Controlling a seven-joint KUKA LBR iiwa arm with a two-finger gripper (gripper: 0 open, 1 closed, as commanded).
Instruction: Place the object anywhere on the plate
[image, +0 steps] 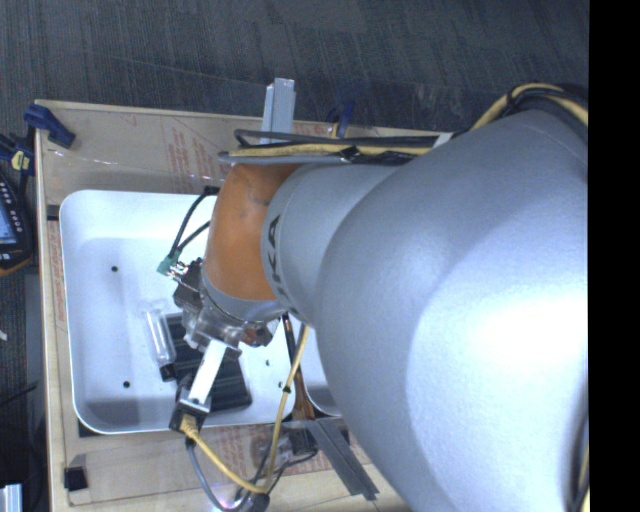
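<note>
camera view, contents by size. arm (440, 300): grey, fills the frame from three o'clock toward centre; orange band (240, 235) above the wrist. left bin (95, 290): white, shallow, at nine o'clock on the wooden bench (120, 140). gripper (185, 345): over the left bin's six o'clock half; whether open or closed cannot be told. dark object (228, 385): flat, on the bin floor under the wrist, partly hidden. clear object (158, 335): small, transparent, just at nine o'clock of the gripper, on the bin floor. yellow cable (285, 400): trails toward six o'clock.
</note>
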